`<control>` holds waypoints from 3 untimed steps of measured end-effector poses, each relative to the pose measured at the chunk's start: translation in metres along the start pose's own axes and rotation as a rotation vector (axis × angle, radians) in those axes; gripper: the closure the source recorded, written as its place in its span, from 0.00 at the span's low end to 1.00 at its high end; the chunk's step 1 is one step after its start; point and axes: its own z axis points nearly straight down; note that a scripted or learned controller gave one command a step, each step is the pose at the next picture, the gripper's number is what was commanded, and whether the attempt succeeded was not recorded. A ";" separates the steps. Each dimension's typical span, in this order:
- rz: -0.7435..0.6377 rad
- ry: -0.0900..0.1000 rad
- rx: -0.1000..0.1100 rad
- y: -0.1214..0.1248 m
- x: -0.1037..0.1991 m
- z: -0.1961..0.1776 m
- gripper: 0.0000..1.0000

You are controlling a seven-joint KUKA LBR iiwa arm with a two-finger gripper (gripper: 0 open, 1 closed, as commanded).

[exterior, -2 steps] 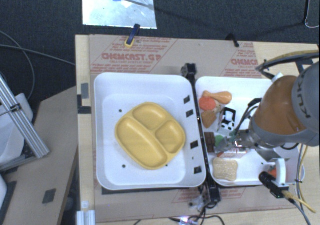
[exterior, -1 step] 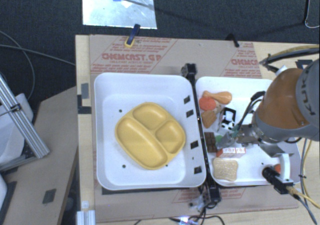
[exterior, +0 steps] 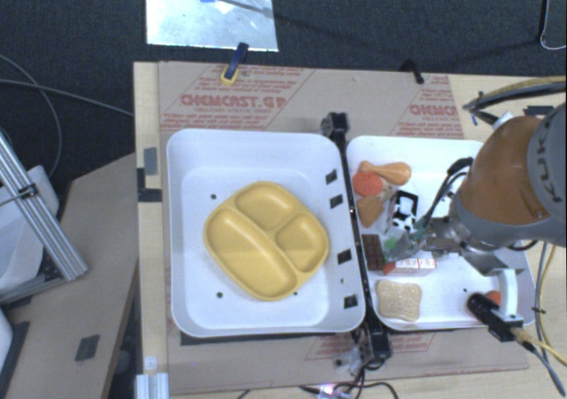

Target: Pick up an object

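Hovered low with gripper [exterior: 400,242], grip state impossible to tell, over the clutter in the right bin [exterior: 443,291]; needed squaring onto the brown block [exterior: 374,252] by the divider, clear of the neighbouring red-and-white packet [exterior: 415,263], before lifting straight.

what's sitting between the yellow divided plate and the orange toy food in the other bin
In the camera view, the black divider where the two bins meet lies between the yellow plate and the orange toy food, plus bare white bin floor.
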 end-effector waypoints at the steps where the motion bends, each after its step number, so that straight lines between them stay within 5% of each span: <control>1: -0.009 0.001 -0.004 0.010 0.080 -0.081 1.00; 2: -0.007 0.001 0.002 0.055 0.122 -0.045 1.00; 3: -0.002 0.001 0.005 0.053 0.120 -0.046 0.00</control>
